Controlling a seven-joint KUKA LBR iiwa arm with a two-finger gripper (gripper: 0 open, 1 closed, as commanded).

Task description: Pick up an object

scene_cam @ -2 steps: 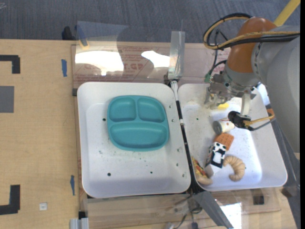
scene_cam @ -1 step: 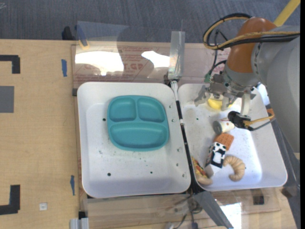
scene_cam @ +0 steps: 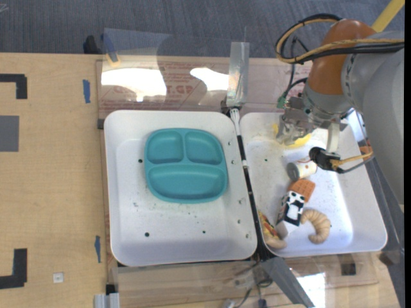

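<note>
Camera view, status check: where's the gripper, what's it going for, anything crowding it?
Gripper low in right bin, far corner, over a yellow object. Nothing seen held. Croissant, orange-black-white toy, small cylinder nearby; teal plate in left bin.

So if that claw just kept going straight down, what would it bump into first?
Most likely the small yellow object lying under the gripper at the far end of the right white bin. Depth is hard to judge from this slanted view.
</note>
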